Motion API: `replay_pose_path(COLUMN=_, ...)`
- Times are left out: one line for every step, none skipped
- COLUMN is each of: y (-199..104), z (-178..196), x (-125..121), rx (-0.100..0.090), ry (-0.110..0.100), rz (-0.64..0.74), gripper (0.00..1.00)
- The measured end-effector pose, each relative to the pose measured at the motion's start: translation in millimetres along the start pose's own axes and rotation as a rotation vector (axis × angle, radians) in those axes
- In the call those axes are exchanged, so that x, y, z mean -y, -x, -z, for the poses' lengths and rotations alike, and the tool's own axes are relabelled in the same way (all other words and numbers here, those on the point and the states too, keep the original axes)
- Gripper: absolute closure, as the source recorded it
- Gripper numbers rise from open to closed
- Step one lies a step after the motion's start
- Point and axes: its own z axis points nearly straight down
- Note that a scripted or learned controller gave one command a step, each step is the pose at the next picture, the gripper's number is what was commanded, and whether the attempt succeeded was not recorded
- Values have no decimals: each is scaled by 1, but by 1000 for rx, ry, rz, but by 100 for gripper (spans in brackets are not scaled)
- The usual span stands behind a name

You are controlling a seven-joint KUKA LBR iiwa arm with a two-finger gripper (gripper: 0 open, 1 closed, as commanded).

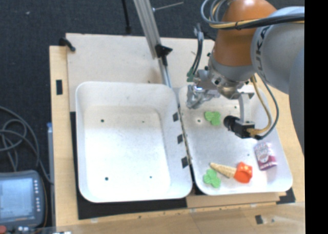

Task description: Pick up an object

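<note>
Dark carpet surrounds the wooden bench (123, 48). Over the right white bin (277, 174), the gripper (193, 99) hangs with nothing visibly held; its opening I cannot tell. It should centre over the small green plastic piece (212, 118) just beside it before descending.

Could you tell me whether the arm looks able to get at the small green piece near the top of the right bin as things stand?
Probably yes: the gripper hangs just left of the green piece, which lies alone on the right bin floor with nothing over it.
</note>
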Motion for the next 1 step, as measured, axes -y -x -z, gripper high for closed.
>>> replay_pose_path(y=-52, z=4, x=24, rx=-2, ry=1, rz=3, gripper=100)
